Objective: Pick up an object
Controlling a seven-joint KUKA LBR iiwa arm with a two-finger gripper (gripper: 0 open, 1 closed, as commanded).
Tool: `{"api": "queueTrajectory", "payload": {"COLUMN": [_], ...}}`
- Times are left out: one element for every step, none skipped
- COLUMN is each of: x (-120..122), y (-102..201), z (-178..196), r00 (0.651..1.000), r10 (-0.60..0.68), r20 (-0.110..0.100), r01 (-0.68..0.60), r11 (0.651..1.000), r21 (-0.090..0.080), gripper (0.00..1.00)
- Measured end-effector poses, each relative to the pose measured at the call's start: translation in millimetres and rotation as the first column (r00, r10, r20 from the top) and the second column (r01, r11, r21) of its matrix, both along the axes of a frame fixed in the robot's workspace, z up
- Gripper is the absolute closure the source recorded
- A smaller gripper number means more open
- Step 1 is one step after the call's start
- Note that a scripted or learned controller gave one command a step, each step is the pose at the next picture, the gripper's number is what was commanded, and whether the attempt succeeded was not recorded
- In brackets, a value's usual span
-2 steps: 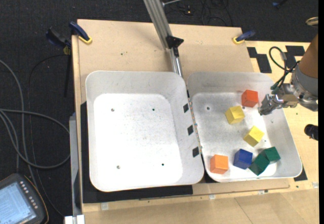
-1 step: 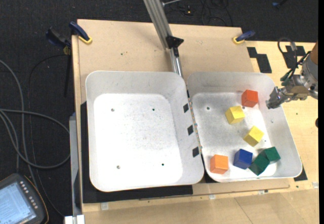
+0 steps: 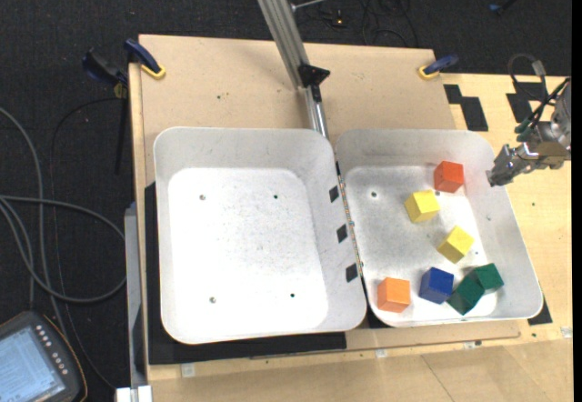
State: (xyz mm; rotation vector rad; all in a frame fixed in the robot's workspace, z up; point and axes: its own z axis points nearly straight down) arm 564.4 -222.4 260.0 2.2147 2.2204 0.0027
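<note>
Camera view has the tool point(image 3: 503, 171) hanging at the right-hand bin's point(image 3: 509, 218) far right rim, up near its top corner. I honestly can't tell whether it's open or closed from this angle, and nothing is visibly held in it.

Closest candidate is the red-orange cube point(image 3: 448, 175), which sits just to the tool's left and pretty much level with it, inside the bin. So the next move looks like a short slide left and a drop. Next out from the tool, further left and a bit lower, is a yellow cube point(image 3: 422, 206), then another yellow cube point(image 3: 456, 243) below that.

The rest are well below the tool along the bin's near edge: orange cube point(image 3: 394, 293), blue cube point(image 3: 437, 285), and two green cubes point(image 3: 478, 286) touching each other.

On orientation: these are cubes, so no real long axis to line up with. The red-orange one sits roughly square to the picture, faces only slightly turned, so I'd guess any wrist angle close to that works.
</note>
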Motion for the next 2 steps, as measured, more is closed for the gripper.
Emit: {"api": "queueTrajectory", "payload": {"x": [19, 24], "y": [48, 97], "z": [-5, -18], "r00": [1.0, 1.0], "r10": [0.005, 0.005], "r20": [-0.003, -0.006], "r01": [-0.005, -0.005], "r11": [1.0, 1.0], "r21": [0.003, 0.004], "gripper": [1.0, 1.0]}}
